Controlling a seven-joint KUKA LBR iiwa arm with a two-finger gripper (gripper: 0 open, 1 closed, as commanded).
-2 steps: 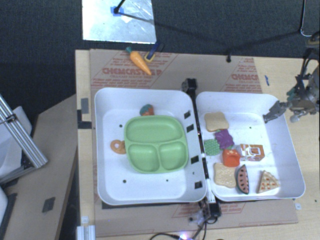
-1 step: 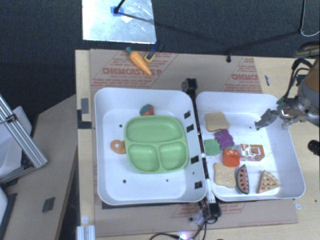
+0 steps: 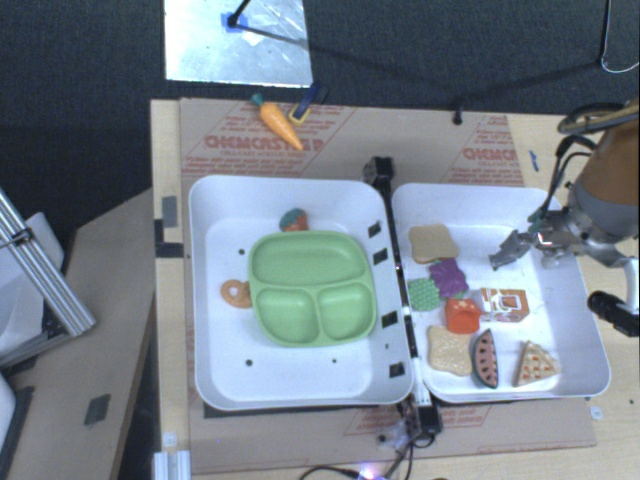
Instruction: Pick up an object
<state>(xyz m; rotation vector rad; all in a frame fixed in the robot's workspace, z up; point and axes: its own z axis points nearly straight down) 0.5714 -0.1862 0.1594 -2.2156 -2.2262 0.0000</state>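
My gripper [image 3: 508,250] hangs over the upper right part of the right bin [image 3: 585,318], above bare white floor and apart from every toy. Left of it lie a tan toast slice [image 3: 432,242] and purple grapes [image 3: 449,276]. Below it are a white and orange box [image 3: 504,303], a red block [image 3: 462,316], a green leafy piece [image 3: 423,294], a bread slice [image 3: 446,351], a watermelon slice [image 3: 485,358] and a pizza slice [image 3: 534,364]. Nothing shows in the gripper.
The left bin [image 3: 215,368] holds a green divided plate [image 3: 312,286], a pretzel [image 3: 237,293] and a small orange and teal toy [image 3: 293,220]. A toy carrot [image 3: 280,125] lies on the cardboard behind the bins. A black divider [image 3: 395,278] separates the bins.
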